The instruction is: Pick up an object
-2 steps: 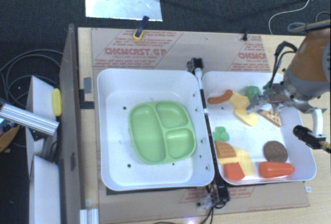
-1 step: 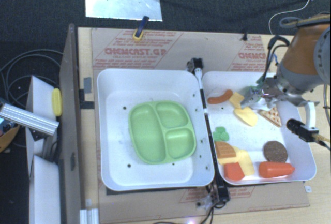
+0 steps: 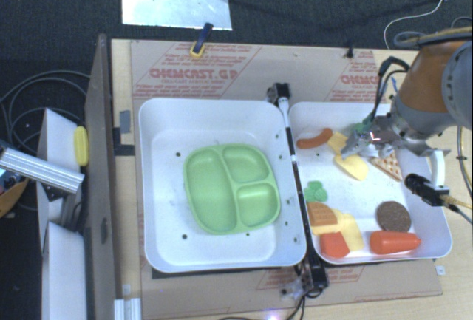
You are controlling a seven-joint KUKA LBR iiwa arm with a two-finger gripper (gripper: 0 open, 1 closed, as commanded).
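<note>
The right bin [image 3: 443, 237] holds several toy foods. At its back lie a red-orange sausage [image 3: 314, 139] and a pale yellow wedge [image 3: 338, 143]. Further forward are a yellow piece [image 3: 354, 168], a pizza slice [image 3: 386, 163] and a green piece [image 3: 315, 191]. An orange waffle [image 3: 321, 214], a red block [image 3: 334, 244], a brown patty [image 3: 393, 216] and an orange-red carrot [image 3: 395, 241] sit near the front. My gripper [image 3: 368, 136] hangs low over the back of this bin, just above the yellow piece and beside the pizza slice. I see nothing held in it.
The left bin [image 3: 166, 134] holds a green divided plate [image 3: 230, 187]. A metal divider [image 3: 292, 156] runs between the bins. The arm's grey and orange wrist [image 3: 432, 86] leans in over the right bin's back right corner. A black fitting [image 3: 423, 189] juts out over its right rim.
</note>
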